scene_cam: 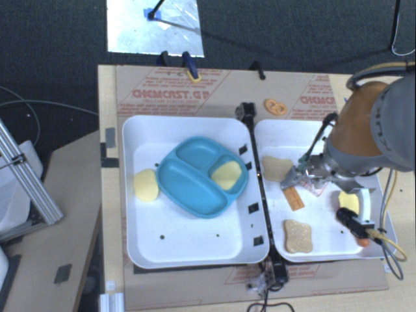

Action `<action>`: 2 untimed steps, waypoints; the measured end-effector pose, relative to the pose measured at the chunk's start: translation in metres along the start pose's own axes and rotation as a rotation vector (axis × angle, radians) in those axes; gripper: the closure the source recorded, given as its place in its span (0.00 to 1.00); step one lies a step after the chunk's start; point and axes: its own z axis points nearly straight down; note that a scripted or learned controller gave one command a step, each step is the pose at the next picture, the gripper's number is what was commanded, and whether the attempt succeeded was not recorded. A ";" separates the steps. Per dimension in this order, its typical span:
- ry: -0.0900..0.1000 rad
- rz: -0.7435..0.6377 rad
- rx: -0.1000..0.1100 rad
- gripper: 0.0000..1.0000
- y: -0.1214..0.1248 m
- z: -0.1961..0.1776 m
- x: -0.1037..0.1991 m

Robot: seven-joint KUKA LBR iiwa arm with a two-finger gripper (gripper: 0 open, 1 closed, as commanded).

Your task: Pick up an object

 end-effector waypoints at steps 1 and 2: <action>0.003 0.000 0.009 0.00 0.002 0.033 0.014; 0.002 0.001 0.006 1.00 0.003 0.020 0.013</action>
